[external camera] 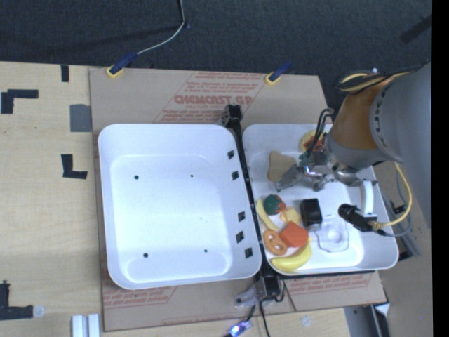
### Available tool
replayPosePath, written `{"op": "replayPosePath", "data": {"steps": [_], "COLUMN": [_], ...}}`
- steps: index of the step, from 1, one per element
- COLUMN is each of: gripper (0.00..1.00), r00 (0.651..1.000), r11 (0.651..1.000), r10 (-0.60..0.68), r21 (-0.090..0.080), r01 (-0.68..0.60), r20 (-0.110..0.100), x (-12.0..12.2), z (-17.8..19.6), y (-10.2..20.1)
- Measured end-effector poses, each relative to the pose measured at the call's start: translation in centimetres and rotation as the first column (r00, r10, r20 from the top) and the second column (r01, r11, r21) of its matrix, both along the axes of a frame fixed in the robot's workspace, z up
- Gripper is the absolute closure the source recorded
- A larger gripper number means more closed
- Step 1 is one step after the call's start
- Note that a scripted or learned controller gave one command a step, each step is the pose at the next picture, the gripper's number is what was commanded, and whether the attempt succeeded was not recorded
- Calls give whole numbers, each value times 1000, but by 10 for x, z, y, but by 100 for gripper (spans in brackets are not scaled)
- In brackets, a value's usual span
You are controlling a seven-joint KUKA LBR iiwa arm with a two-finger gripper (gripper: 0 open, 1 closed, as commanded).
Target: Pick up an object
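My gripper (pixel 289 180) hangs low over the right bin (pixel 375 258), in its upper middle, pointing toward the bin's left wall. A tan wedge-shaped piece (pixel 280 163) lies just above and left of the gripper tip, close to it or touching it. Below the gripper sit a green and red toy (pixel 272 204), a small black block (pixel 311 211), an orange block (pixel 295 235), an orange slice (pixel 273 242) and a yellow banana (pixel 296 259). Nothing shows held in the gripper.
A clear plastic piece (pixel 332 239) lies at the right bin's lower right. A yellow item (pixel 308 142) peeks out behind the wrist at the bin's top. The left bin (pixel 116 153) adjoins across a black divider (pixel 242 188).
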State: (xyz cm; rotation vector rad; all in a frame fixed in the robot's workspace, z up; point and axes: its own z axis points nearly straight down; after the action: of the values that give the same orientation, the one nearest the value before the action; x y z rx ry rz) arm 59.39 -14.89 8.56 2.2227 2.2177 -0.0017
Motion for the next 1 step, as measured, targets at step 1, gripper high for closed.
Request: {"op": "replayPosePath", "data": {"steps": [1], "gripper": [0], "r00": [1000], "r11": [1000], "r10": [-2], "r21": [-1], "r01": [2], "r20": [1], "x": [-45], "z": [0], "y": [-56]}}
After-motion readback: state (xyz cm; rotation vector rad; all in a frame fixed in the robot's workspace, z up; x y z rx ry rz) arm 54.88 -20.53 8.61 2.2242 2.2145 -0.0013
